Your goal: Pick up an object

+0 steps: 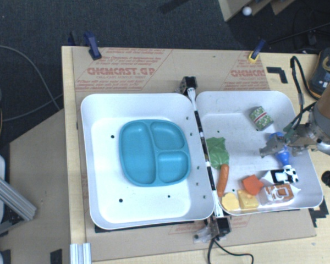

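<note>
Over the right bin [236, 106], your gripper [276, 145] hovers beside a small blue object [284, 157]; whether its fingers are spread, you cannot tell. You would judge the carrot [223, 179] light, firm and smooth, best pinched across its middle. Count one carrot, one leafy green [217, 150], one green can [260, 117], one blue tray [153, 152], two bins.

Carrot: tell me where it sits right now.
In the camera view, the carrot lies in the right bin, near its left wall, just below the green leafy toy and left of the orange piece.
</note>
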You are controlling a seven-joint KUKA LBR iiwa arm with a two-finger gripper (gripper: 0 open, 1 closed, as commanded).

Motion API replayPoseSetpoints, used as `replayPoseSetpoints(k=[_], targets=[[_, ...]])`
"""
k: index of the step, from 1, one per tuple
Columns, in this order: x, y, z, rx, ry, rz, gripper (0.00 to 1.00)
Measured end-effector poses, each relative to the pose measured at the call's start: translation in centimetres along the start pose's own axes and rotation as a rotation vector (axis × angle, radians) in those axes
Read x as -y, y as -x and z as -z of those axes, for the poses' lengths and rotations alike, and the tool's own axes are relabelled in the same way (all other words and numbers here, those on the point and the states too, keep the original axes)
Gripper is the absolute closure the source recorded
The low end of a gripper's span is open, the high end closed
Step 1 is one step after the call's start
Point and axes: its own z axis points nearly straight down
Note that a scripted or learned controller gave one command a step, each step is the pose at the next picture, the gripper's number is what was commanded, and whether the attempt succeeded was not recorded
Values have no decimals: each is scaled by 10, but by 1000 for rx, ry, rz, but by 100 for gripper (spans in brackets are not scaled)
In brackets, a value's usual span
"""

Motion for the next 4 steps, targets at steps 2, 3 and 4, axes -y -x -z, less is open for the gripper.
replayPoseSetpoints(k=[2,3,4], targets=[[-87,41,-106,-3,-2,2,0],[-79,43,-105,-4,0,3,0],[-79,44,-95,-2,1,2,100]])
